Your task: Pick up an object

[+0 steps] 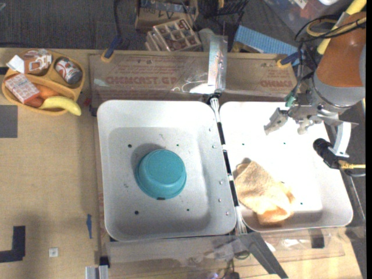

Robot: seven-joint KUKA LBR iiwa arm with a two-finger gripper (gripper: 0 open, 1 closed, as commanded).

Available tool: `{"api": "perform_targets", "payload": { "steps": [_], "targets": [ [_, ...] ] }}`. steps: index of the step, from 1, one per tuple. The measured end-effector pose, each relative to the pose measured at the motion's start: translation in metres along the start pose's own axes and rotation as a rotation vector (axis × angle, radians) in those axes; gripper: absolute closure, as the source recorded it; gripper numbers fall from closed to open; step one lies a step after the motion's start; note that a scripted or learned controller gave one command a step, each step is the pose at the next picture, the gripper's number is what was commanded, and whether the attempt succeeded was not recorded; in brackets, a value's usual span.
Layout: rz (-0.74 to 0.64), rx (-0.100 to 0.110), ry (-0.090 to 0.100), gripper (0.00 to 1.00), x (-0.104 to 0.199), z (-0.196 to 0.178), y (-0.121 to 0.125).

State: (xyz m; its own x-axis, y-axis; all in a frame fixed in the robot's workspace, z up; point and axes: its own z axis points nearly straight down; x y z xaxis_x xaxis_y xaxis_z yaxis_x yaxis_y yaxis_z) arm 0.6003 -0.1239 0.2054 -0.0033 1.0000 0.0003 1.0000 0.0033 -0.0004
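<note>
Red print runs along the cardboard panel behind the bins, upper centre of the frame; it reads roughly "CHEMCAST", though the letters are faint and partly glared out, and a second cardboard panel to the right carries similar red print too blurred to read.

The gripper hangs in the upper right of the frame, over the far part of the right bin; its two fingers stand spread apart with nothing between them. The tan cloth lies crumpled in the lower left part of that bin, against the wall shared with the left bin, below and to the left of the gripper and well apart from it; an orange patch shows at its lower edge, and whether that is part of the cloth or a separate thing cannot be told.

The left bin holds a teal bowl turned upside down, near its centre.

In the upper left of the frame a yellow tray sits on the bench, holding a banana, small boxes and round items whose labels are too small to read.
</note>
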Motion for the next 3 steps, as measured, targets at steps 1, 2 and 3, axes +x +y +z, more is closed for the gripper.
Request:
{"api": "perform_targets", "payload": {
  "steps": [1,2,3],
  "targets": [
    [-0.207,0.0,0.0,0.0,-0.03,0.08,-0.045],
    [-0.208,-0.01,-0.002,0.0,-0.026,0.117,-0.098],
    [-0.352,-0.012,-0.005,0.0,-0.003,0.116,-0.114]
  ]
}}
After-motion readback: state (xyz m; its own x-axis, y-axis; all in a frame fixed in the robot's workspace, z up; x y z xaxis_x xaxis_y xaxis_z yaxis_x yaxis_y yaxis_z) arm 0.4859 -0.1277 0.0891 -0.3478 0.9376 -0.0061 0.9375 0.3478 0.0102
